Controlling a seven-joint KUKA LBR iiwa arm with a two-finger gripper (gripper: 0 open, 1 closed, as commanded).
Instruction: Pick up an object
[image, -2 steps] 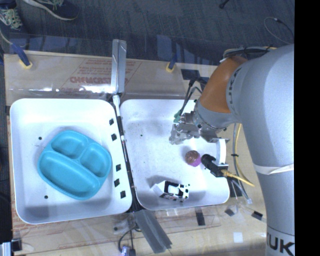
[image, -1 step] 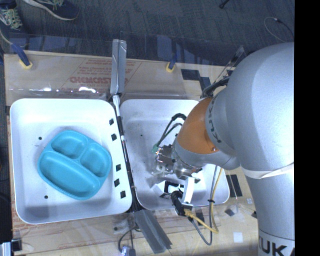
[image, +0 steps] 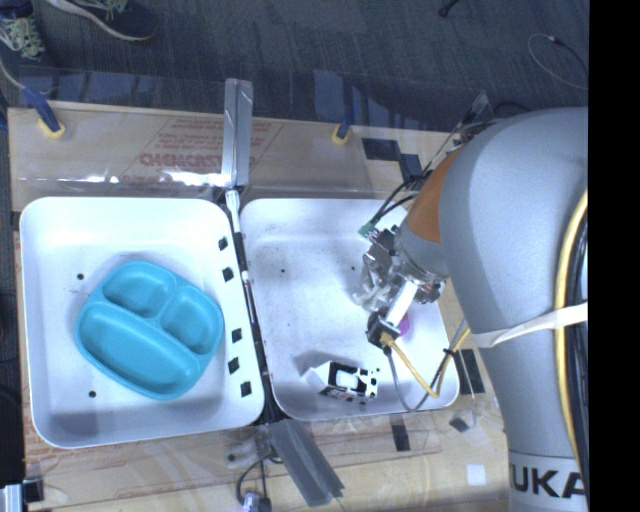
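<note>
My gripper (image: 372, 284) hangs low over the right side of the right bin (image: 300, 230), under the grey arm with its orange band. A small black-and-white object (image: 346, 380) lies near the front wall of that bin, below and to the left of the gripper and apart from it. A bit of pink (image: 405, 323) peeks out just beside the wrist; I cannot make out what it is. A blue divided plate (image: 150, 328) lies flat in the left bin (image: 60, 230).
A ridge with black clips (image: 240, 330) divides the two bins. The arm's bulky grey body (image: 520, 260) covers the right bin's right side. The wooden bench (image: 120, 150) runs behind the bins.
</note>
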